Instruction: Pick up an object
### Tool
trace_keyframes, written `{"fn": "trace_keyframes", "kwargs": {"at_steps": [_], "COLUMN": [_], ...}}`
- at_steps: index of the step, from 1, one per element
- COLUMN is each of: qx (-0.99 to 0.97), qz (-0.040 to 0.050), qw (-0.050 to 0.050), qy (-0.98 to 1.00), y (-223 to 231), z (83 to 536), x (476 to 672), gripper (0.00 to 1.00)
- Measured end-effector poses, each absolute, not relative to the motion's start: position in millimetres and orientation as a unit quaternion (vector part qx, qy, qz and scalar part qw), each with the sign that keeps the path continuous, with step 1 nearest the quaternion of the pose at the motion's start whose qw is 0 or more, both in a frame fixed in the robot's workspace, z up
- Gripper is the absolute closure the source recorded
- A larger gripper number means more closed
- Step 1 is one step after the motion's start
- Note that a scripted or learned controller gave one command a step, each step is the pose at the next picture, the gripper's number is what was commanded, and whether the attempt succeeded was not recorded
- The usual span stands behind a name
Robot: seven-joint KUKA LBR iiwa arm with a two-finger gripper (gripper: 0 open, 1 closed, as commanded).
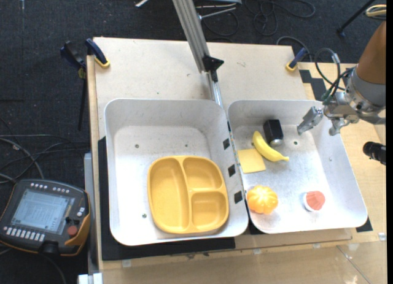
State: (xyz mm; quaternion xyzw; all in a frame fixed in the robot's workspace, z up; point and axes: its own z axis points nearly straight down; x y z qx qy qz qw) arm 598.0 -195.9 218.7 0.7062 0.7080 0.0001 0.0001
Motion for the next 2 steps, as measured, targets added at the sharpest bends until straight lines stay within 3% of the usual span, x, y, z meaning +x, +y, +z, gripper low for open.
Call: {"fn": "trace_keyframes", "kwargs": {"at_steps": [1,2], "qx": [0.706,0.706], "qz": [-0.0001,-0.0012], "qw": [0.0,-0.001], "qy": [0.708,0.709], "y": [-195.8,-189.9], "z": [218.7,174.0], "x": [598.0,600.4], "gripper": [0.0,0.0]}}
